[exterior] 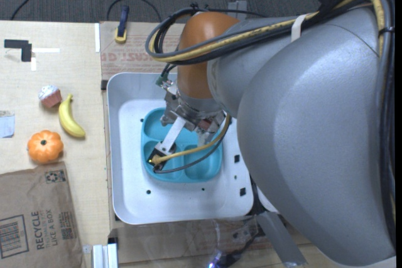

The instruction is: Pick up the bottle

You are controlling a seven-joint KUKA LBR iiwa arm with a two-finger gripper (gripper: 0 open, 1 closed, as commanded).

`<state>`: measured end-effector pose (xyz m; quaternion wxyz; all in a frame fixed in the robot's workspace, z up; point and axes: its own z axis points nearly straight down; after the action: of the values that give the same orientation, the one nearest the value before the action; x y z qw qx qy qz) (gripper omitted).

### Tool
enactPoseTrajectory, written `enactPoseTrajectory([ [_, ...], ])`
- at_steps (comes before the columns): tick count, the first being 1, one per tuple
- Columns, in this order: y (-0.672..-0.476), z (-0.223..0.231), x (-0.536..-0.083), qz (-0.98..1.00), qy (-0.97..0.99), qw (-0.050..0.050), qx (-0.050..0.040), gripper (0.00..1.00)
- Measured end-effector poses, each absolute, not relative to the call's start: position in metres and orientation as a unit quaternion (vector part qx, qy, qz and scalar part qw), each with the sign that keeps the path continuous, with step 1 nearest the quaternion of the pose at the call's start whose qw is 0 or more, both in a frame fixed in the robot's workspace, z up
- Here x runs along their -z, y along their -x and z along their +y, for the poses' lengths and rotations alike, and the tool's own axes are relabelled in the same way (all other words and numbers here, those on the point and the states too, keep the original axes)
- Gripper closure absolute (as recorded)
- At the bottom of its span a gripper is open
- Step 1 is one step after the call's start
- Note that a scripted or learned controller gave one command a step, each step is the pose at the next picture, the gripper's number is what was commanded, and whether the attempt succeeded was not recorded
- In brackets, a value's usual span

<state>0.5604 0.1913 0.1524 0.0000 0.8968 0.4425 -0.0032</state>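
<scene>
Hovering over a blue dish [211,167], the pincer [188,122] is hidden; state cannot be told.

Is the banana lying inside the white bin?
No, the banana lies on the wooden surface to the left of the white bin, outside its rim.

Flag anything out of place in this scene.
A banana, a small orange pumpkin and a cupcake lie loose on the wooden bench left of the white bin, outside it. Nothing looks spilled or broken.
</scene>
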Motion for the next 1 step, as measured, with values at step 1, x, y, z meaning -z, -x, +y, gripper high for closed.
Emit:
enactPoseTrajectory([
  [1,-0.5559,0.1346,-0.0925,0.195,-0.981,-0.001,-0.0003,0.0],
])
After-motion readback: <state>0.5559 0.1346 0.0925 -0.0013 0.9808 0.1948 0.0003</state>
